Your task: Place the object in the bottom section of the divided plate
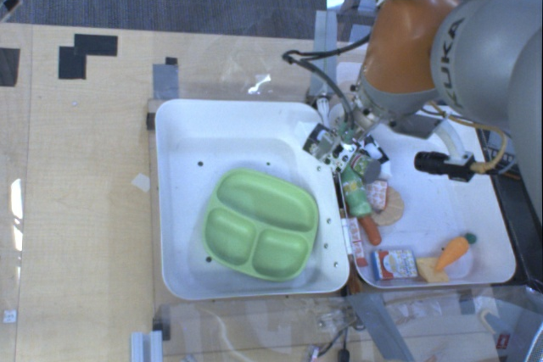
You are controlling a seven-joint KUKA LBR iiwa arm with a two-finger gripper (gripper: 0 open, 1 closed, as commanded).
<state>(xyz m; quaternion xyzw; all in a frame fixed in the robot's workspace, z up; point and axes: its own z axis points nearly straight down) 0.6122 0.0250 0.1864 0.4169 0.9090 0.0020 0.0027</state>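
Hand (pixel 346 150) sat low over the right bin's (pixel 501 267) left edge, above the green bottle (pixel 357 195); couldn't tell whether it was spread or pinching anything. Left to right: green divided plate (pixel 260 223) in the left bin (pixel 182 182), no object in any section, then bottle, round brown disc (pixel 392 204), small carton (pixel 394 262), carrot toy (pixel 452 252). Risk: clutter packed near the divider wall, so a grasp could clip the wall or drag a neighbour.
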